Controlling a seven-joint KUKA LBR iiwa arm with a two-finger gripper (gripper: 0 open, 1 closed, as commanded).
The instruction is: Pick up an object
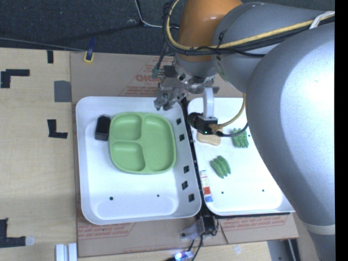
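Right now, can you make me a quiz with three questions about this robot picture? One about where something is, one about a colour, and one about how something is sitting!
1. Where is the green plate?
A. In the left bin
B. In the right bin
C. On the cardboard outside the bins

2. What colour is the small block beside the plate?
A. Red
B. Black
C. Yellow

3. How does the plate sit?
A. Standing on its edge
B. Upside down
C. Flat, with its compartments facing up

Answers:
1. A, since the plate lies inside the left bin, while the right bin holds the small green pieces.
2. B, since the block touching the plate's left edge is black.
3. C, since all three hollow sections of the plate show from above.
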